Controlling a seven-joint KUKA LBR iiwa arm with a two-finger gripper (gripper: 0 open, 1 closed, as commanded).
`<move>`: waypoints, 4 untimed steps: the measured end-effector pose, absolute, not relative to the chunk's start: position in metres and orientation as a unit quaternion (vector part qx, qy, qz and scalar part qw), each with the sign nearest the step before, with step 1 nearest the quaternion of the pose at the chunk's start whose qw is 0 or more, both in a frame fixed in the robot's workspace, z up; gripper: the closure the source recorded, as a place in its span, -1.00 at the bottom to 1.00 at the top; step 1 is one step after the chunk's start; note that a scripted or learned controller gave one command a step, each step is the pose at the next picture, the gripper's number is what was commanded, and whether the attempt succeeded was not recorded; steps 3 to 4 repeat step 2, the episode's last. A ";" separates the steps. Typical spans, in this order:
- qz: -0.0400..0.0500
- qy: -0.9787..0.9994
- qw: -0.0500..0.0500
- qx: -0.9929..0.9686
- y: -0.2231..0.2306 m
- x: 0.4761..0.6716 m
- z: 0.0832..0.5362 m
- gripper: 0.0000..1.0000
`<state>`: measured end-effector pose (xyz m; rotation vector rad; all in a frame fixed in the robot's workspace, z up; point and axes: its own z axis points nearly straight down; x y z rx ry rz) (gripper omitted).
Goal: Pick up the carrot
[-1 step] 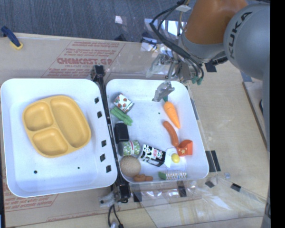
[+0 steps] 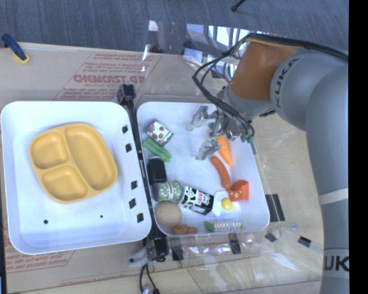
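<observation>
The carrot [image 2: 225,151] is a short orange cone with a green top, lying near the right wall of the right bin [image 2: 178,112]. My gripper [image 2: 201,135] hangs over the upper part of that bin, its two grey fingers pointing left and spread wide apart. It is open, with only bare bin floor between the fingers. The lower finger [image 2: 206,150] sits just left of the carrot, which lies close to the gripper's base rather than between the fingertips. The upper finger [image 2: 197,119] is well clear of the carrot.
A red sausage [image 2: 221,171] and a red block [image 2: 239,190] lie just below the carrot. Further left and down are a strawberry can [image 2: 159,132], a green pod [image 2: 156,150], a cow-print carton [image 2: 198,199] and a brown ball [image 2: 167,213]. The left bin holds a yellow divided plate [image 2: 73,161].
</observation>
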<state>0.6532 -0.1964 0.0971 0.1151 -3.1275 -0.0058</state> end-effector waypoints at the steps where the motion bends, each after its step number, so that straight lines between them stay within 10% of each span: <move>1: 0.001 -0.999 -0.004 0.040 -0.195 0.660 0.117 1.00; 4: 0.001 -0.999 -0.003 -0.036 -0.194 0.659 0.151 1.00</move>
